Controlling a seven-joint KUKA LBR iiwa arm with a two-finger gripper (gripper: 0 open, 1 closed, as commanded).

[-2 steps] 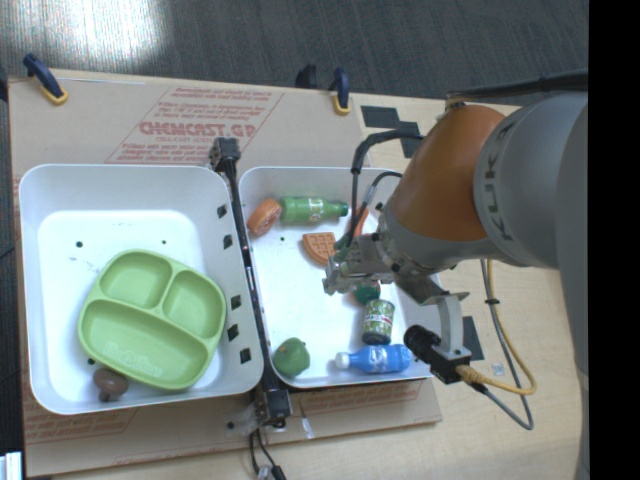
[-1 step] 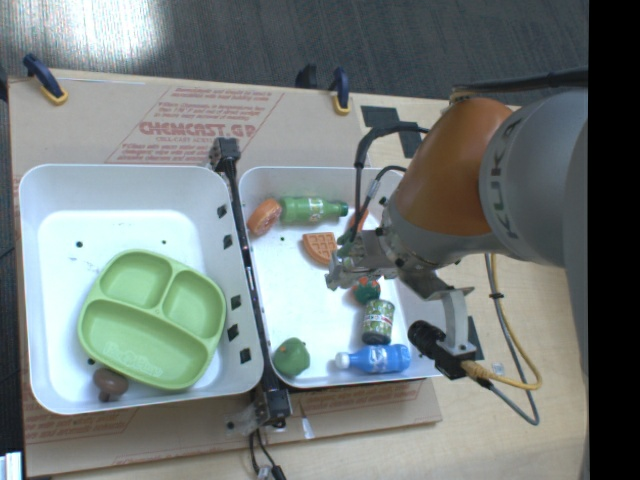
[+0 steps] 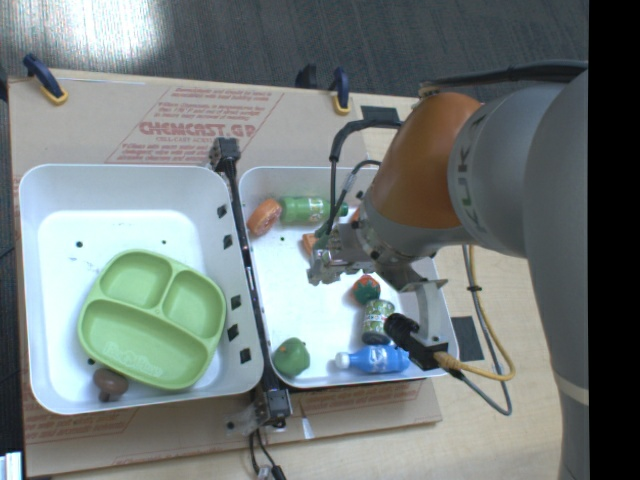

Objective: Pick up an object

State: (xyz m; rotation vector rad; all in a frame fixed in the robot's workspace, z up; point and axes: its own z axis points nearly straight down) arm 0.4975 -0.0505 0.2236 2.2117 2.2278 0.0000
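Note:
My gripper [image 3: 322, 266] hangs over the middle of the right bin [image 3: 300, 308], under the grey arm with its orange band. Nothing shows in its grasp. An orange item [image 3: 264, 216] and a green bottle [image 3: 305, 208] lie at the bin's far side, up and left of the gripper. A red and green strawberry-like toy [image 3: 366, 288] sits just right of the gripper. Below it stands a small green-labelled can [image 3: 377, 318]. A blue bottle [image 3: 375, 360] and a green round object [image 3: 291, 356] lie along the near wall.
The left bin [image 3: 40, 268] holds a light green divided plate [image 3: 152, 318] and a small brown object [image 3: 110, 383] at its near corner. A black clamp strip [image 3: 240, 268] runs between the bins. Cables [image 3: 480, 368] trail at the right.

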